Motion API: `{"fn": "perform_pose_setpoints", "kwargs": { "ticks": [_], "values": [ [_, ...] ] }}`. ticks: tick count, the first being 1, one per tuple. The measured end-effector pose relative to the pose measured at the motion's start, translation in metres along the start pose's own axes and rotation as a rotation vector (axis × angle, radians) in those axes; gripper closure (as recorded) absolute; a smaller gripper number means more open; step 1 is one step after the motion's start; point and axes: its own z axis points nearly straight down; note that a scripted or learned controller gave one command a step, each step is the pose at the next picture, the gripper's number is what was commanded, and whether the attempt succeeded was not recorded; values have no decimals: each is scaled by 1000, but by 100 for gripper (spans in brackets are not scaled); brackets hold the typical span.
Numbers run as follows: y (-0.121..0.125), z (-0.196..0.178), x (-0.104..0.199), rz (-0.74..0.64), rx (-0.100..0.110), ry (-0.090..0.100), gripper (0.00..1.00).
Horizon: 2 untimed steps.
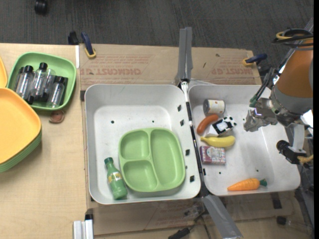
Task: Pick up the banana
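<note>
A wooden bench (45, 198) overlaid with flattened cardboard (134, 66) carries two shallow white bins side by side, with dark carpet (149, 9) and a chair caster (41, 5) beyond its far edge. The left bin (99, 133) holds a green divided tray (151, 160) and a green bottle (115, 179) near its front left corner. In the right bin (279, 178), the banana (218, 141) lies near the left wall, about midway between front and back, with a pink carton (213, 155) just in front of it, a red sausage (207, 123) and a black-and-white toy (224, 125) just behind, a small can (214, 106) toward the back, and a carrot (246, 184) by the front edge. The gripper (252, 121) hangs over the right bin's middle, well apart from the banana; how far its fingers are parted cannot be told, and nothing is visibly held. At the bench's left edge sit stacked orange plates (17, 128) and a green dish of small bottles (42, 81).
</note>
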Motion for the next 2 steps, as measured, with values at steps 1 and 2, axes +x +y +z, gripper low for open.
{"fn": "perform_pose_setpoints", "kwargs": {
  "ticks": [1, 2],
  "values": [
    [-62, 45, 3, 330, 4, 1, 100],
    [-51, -57, -20, 558, 1, -1, 100]
  ]
}}
